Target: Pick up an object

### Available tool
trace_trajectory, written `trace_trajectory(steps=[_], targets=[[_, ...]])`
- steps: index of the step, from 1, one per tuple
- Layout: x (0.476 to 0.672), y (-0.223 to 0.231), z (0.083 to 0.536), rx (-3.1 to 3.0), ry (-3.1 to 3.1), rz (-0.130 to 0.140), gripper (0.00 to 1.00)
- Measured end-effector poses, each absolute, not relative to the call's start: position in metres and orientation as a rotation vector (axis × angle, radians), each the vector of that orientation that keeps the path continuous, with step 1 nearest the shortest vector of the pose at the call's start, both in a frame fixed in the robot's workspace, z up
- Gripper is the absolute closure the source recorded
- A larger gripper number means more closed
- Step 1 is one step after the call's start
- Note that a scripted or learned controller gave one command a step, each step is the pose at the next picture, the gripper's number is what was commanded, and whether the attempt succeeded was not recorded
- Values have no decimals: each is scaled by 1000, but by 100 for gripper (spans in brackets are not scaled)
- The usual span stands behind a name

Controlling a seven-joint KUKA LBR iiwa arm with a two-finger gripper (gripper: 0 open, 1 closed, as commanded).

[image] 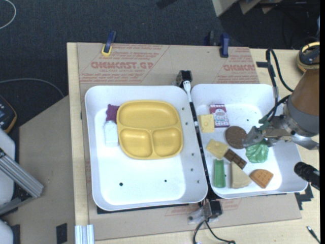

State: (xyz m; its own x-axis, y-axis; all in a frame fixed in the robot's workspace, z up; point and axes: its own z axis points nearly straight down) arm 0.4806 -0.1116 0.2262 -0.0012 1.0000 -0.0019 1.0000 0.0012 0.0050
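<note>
- Overhead: two white bins side by side on a brown cardboard sheet (152,60), sheet on a pale wooden bench (76,177), dark carpet (61,14) beyond with a thin white cable looping across it.
- Clamped at the sheet's far edge by a yellow-tipped clamp (107,46) and a blue clamp (223,43).
- Printed in red on the sheet behind the bins: "CHEMCAST G.P", repeated, second copy cut off by the right bin (233,93).
- Left bin (147,187): yellow divided tray (150,128), with a magenta item (111,112) and a small white item (110,133) tucked against the tray's left edge, both partly hidden and hard to name.
- Right bin, just right of the tray: red-and-white carton (219,115), print too small to read; pale yellow block (206,123); brown disc (235,136); yellow wedge (217,149); dark brown bar (235,158); green stick (219,173); cream slab (238,177); orange waffle-like piece (262,177); green leafy toy (257,152).
- Gripper (252,136) low over the right bin, between brown disc and green leafy toy; fingers blurred against the clutter, so open or closed cannot be told, nor any contact.
- Arm cropped at the right, orange band (310,95) half out of view.
</note>
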Motion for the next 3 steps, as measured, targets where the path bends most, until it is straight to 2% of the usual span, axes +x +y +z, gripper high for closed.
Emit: trace_trajectory(steps=[1,2,3], targets=[[492,-63,234,2213,2226,4,100],[499,-10,219,2218,2231,-1,100],[497,52,218,2216,2230,0,100]])
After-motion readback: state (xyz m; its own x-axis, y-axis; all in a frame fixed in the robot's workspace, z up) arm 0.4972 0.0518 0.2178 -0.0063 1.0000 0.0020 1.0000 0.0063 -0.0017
